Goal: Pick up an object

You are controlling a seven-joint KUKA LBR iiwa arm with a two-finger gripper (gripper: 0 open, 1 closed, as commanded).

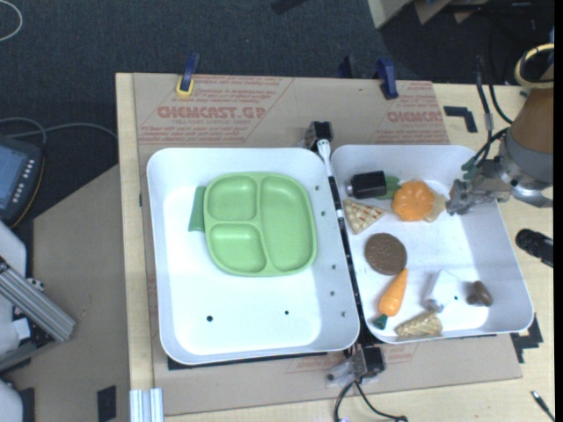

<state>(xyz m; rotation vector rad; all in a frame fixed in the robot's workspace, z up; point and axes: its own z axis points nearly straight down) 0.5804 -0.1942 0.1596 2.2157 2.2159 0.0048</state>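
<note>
The right bin (493,236) holds several small items: a black block (369,184), an orange fruit (414,200), a tan wedge (361,214), a brown round cookie (385,252), an orange carrot (394,292), a clear glass piece (437,286), a tan bread piece (420,325) and a small brown lump (479,294). My gripper (461,198) hangs at the bin's upper right, just right of the orange fruit. Nothing shows between its fingers.
The left bin (176,262) carries a green divided tray (259,222) with a darker green piece under its left edge. Clamps (186,76) sit at the board's far edge. Cables and a black connector (320,134) lie between the bins at the back.
</note>
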